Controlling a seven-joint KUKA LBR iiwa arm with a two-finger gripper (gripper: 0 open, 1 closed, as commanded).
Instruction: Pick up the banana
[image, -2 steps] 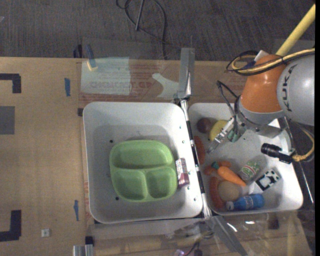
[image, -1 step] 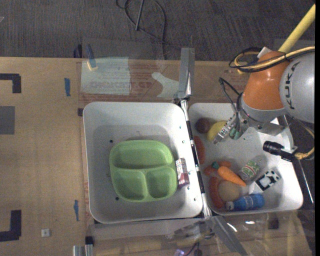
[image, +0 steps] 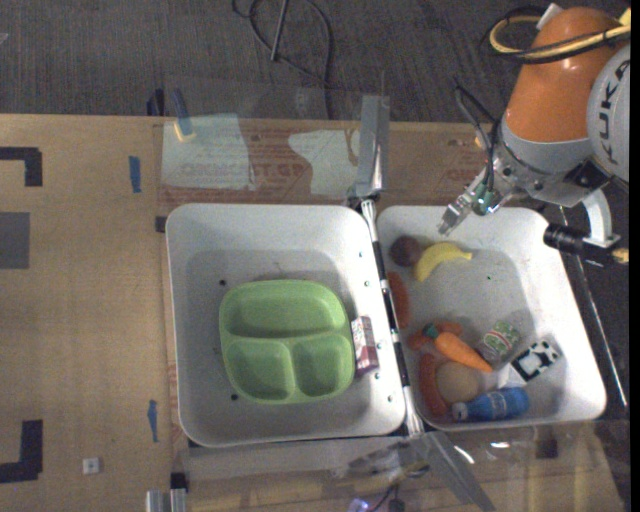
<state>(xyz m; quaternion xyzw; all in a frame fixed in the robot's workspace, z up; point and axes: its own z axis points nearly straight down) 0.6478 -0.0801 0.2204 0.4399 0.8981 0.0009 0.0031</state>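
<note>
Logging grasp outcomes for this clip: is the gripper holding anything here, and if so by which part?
Nothing is held. The gripper hangs above the right bin's far edge, apart from the banana, which lies in that bin.

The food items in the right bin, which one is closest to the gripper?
The curved yellow banana, at the bin's far end just below the gripper. The orange carrot, the tan egg-like ball and the blue bottle lie toward the near end.
</note>
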